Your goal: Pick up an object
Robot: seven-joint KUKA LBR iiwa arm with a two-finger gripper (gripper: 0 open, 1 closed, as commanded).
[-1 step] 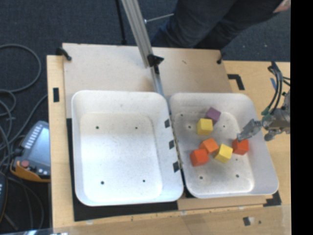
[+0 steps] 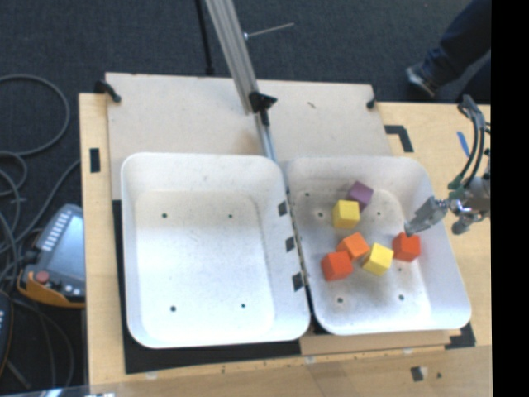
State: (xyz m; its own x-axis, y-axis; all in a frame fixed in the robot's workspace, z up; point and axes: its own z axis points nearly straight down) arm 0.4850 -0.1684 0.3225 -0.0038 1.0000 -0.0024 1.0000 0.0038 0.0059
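Several small cubes lie in the right bin (image 2: pixel 438 304): a purple cube (image 2: pixel 360 193) at the back, a yellow cube (image 2: pixel 346 213) just in front of it, an orange cube (image 2: pixel 355 245), a red-orange cube (image 2: pixel 336 265), a second yellow cube (image 2: pixel 378 258) and a red cube (image 2: pixel 406 246). My gripper (image 2: pixel 420 219) reaches in from the right edge over the bin's right side. Its tip is just above and to the right of the red cube, very close to it. No cube is visibly lifted.
The left bin (image 2: pixel 132 222) stands beside the right one. A slanted metal rail (image 2: pixel 235 48) runs from the top down to the gap between the bins. Cables and a teach pendant (image 2: pixel 54 255) lie on the floor at left.
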